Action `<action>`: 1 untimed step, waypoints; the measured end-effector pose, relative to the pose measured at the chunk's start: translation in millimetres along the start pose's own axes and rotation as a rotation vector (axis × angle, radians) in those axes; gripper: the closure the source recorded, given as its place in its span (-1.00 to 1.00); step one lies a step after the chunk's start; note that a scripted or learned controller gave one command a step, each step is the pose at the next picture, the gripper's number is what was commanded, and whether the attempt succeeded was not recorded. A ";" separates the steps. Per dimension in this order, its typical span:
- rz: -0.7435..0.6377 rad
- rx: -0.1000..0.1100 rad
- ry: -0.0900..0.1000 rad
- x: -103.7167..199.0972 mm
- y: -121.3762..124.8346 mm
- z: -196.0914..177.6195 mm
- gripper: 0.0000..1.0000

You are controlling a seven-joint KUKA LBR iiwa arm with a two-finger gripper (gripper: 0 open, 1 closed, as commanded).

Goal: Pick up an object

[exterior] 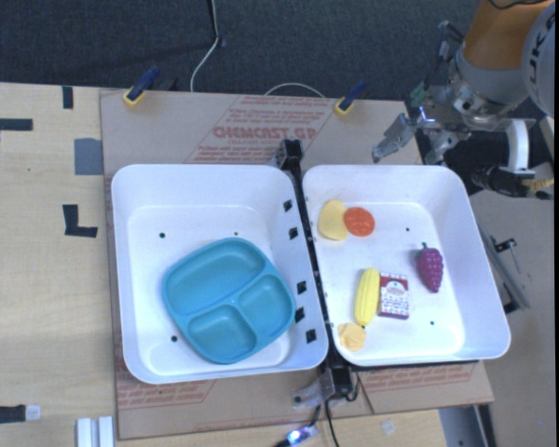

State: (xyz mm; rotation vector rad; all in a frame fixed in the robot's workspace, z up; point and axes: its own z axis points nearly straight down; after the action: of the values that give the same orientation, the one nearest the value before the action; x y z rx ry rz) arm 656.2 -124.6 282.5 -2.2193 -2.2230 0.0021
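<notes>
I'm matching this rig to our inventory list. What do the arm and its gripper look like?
The arm has an orange band above grey metallic wrist housing, with grey casing at the frame's right edge. The gripper below it is dark metal with slim grey fingers. A white-and-black fitting sits beside the wrist, with thin dark cables nearby.

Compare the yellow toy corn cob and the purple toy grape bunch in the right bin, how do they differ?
The yellow toy corn cob is a smooth, elongated cylinder; the purple toy grape bunch is shorter, knobbly and tapers downward. The corn cob lies near the bin's middle, touching the small red and white carton; the grape bunch lies alone nearer the right wall. Both are plastic play food lying lengthwise in the right white bin.
</notes>
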 end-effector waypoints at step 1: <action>0.001 0.005 0.000 -4.3 -7.7 48.1 -1.00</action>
State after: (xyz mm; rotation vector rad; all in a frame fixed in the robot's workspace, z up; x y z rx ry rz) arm 648.5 -128.9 234.4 -2.2182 -2.2197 0.0077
